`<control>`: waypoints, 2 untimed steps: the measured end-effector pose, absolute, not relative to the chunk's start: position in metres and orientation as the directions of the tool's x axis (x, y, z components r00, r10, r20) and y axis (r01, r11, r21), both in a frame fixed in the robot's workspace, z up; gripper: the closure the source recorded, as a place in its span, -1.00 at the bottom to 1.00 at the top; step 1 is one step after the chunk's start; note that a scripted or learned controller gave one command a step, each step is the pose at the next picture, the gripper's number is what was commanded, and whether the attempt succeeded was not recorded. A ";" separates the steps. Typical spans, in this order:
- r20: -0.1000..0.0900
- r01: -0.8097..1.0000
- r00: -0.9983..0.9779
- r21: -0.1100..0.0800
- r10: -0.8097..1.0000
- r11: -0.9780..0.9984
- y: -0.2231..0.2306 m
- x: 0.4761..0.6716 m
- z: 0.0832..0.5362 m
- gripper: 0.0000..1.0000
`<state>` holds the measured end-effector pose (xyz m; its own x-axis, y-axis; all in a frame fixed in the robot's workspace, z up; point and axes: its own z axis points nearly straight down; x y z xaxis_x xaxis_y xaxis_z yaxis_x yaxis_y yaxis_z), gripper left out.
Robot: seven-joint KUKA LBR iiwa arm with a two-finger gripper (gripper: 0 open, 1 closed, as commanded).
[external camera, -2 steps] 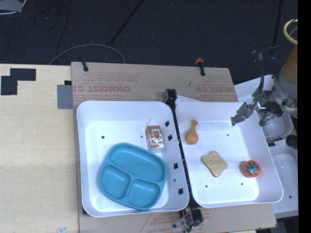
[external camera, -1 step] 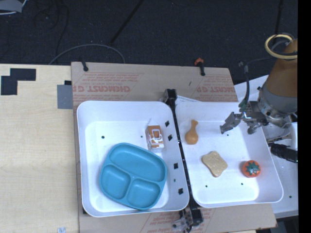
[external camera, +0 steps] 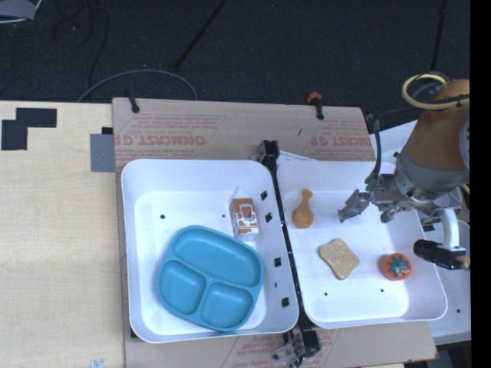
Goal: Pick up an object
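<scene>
pincer [external camera: 360,204] hovers apparently open and empty, between the drumstick [external camera: 303,209] and tomato [external camera: 396,267], above the bread slice [external camera: 339,257]; descending here, it could shut on nothing.

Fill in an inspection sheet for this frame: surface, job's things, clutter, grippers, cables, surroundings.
Surface: two white bins side by side, left bin and right bin, on a cardboard sheet.
Job's things: right bin holds a tan drumstick-shaped toy, a toast slice and a tomato-like toy; left bin holds a blue divided plate and a small orange-and-white box.
Clutter: nothing seen.
Grippers: pincer over the right bin, nothing visibly held.
Cables: dark cables on the floor behind; yellow loop on the arm.
Surroundings: dark floor, pale wooden bench at left.
</scene>
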<state>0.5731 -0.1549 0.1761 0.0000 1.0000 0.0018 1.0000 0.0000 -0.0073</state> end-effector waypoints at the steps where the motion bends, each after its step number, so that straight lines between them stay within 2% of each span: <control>1: 0.002 1.000 0.001 -0.009 1.000 -0.001 -0.162 0.571 0.115 -1.00; 2: 0.001 1.000 0.004 -0.005 1.000 -0.004 -0.163 0.572 0.129 1.00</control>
